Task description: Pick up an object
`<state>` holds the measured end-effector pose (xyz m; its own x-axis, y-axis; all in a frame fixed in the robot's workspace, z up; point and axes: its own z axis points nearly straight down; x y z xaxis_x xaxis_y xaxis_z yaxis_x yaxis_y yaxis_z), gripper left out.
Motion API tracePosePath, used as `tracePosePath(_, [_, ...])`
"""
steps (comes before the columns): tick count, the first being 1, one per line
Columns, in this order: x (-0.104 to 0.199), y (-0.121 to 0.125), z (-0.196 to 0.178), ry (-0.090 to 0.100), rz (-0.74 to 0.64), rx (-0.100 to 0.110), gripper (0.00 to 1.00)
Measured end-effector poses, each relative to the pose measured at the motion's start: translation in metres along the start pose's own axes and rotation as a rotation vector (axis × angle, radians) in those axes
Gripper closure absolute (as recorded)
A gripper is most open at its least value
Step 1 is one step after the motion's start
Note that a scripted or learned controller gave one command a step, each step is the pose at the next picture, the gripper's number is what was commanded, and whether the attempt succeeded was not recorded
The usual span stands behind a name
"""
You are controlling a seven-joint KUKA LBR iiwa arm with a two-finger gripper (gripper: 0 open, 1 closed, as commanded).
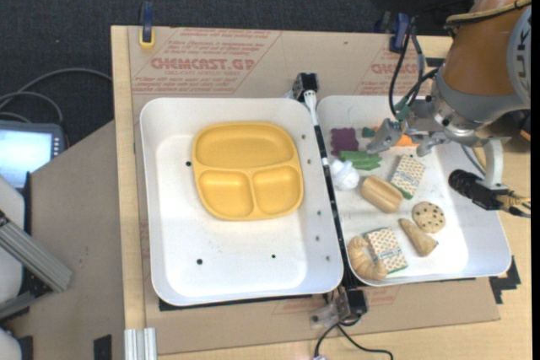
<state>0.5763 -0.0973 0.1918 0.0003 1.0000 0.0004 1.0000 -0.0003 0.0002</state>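
Note:
My gripper (404, 140) hangs over the back of the right bin (488, 259), its two fingers spread apart and open. A small orange piece (407, 140) shows in the gap below them; I cannot tell whether the fingers touch it. Just in front of the gripper lies a patterned packet (408, 174). A tan bread roll (381, 195) is to that packet's left. A green piece (361, 158) and a purple piece (343, 137) lie left of the gripper.
The left bin (169, 206) holds a yellow divided plate (247, 169). The right bin also holds a white lump (343, 174), a cookie (429, 217), a cone (419, 237), and a bun (361, 259) beside a second patterned packet (386, 249).

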Motion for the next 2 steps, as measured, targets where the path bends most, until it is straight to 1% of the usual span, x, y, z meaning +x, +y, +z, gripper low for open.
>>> tracePosePath(1, [-0.027, 0.04, 0.092, -0.001, 0.0, -0.01, 0.0])
tracePosePath(2, [-0.006, 0.074, 0.108, -0.001, 0.0, 0.009, 0.0])
